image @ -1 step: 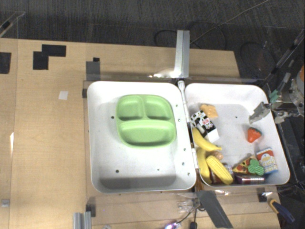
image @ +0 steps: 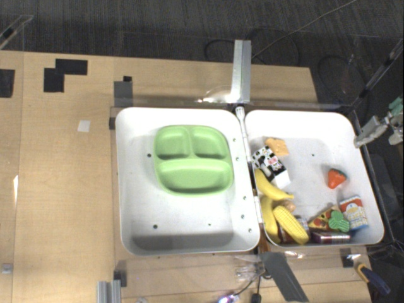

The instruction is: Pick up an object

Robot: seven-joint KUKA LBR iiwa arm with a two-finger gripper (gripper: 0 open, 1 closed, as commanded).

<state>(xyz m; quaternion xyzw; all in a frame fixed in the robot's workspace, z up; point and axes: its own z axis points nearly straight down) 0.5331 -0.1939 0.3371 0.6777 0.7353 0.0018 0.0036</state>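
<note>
The right bin [image: 315, 120] holds several small objects. A banana [image: 270, 194] and a corn cob [image: 290, 225] lie along its left wall, with a black-and-white cow-patterned box [image: 270, 163] and a tan cracker [image: 278, 146] behind them. A red-orange strawberry [image: 336, 178] sits alone toward the right. At the front right are a small carton [image: 353, 212], a green toy [image: 338, 221], a pizza slice [image: 320, 219] and a dark can [image: 329, 237]. My gripper [image: 377, 129] is at the view's right edge, above and just outside the bin's right rim, with nothing seen in it.
The left bin [image: 136, 169] carries a green divided plate [image: 192, 158] in its middle. A metal post [image: 242, 74] stands behind the seam between the bins. Bare white floor shows in the right bin's centre and back right.
</note>
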